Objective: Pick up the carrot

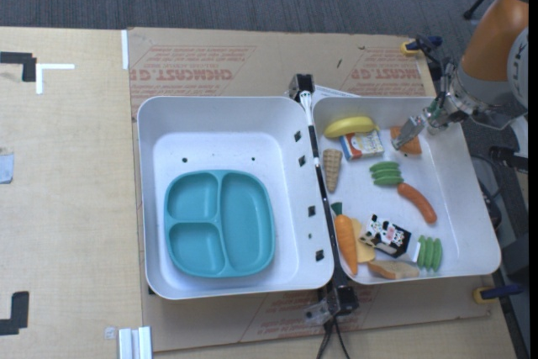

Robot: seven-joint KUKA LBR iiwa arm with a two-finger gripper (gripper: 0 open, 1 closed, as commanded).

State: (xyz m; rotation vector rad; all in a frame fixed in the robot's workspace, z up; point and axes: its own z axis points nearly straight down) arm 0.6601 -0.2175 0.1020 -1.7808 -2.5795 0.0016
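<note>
Meanwhile, the gripper [409, 133] hovered at 1 o'clock in the right bin [467, 172]; whether it was clenched could not be told. The carrot [345, 243] lay at 7 o'clock.

The arm comes in from the three o'clock side, high at the upper right of the camera view. Its orange band [492, 34] bulks large near the two o'clock corner, with the grey wrist [466, 97] just below it, angling down toward eight o'clock. From the wrist the gripper [409, 133] stretches out on a slant, its tip pointing toward eight o'clock and sitting low. The gripper end looks dark and narrow from here, too small and blurred to read more of its shape.
</note>
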